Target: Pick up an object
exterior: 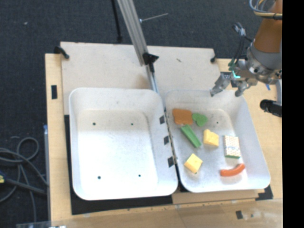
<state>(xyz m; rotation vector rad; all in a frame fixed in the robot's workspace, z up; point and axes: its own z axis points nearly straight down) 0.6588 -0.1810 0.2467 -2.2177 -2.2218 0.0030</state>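
Gripper (228,85) hovers over the right bin's (251,122) far rim, fingers spread, nothing between them; arm partly cut off at right; in that bin: brown block (182,116), green pieces (191,136), two yellow cubes (211,138), patterned block (232,146), orange-red curved piece (232,170).

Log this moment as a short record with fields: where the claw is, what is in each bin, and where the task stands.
claw: above the right bin's far rim, nothing between its fingers
right bin: holds seven objects
objects: brown block, green piece, green stick, yellow block, second yellow block, patterned box, orange-red sausage shape
left bin: bare white floor in view
task state: no object picked up yet
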